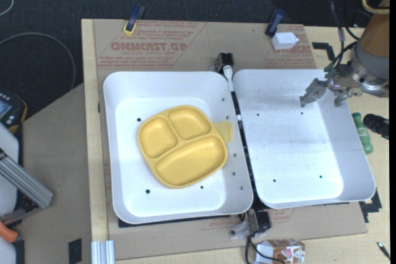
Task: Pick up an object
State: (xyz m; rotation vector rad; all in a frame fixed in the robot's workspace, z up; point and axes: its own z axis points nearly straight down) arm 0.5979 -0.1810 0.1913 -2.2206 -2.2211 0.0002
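The jaws (323,91) hang over the upper right part of the right bin (291,176), spread apart with nothing between them. The one thing here to pick is the yellow divided plate (182,145), which lies flat in the left bin (124,108), well away from the jaws, across the seam between the bins and lower in the frame. The step in hand looks like the reach toward it. A flat plate gives little to pinch from above, so the best bet is probably its raised rim or one of the ridges between compartments: bring the jaws over that edge, turn them so one finger falls inside and one outside, and come straight down before closing. The rim nearest the jaws sits close to the left bin's wall, which could crowd the outer finger.
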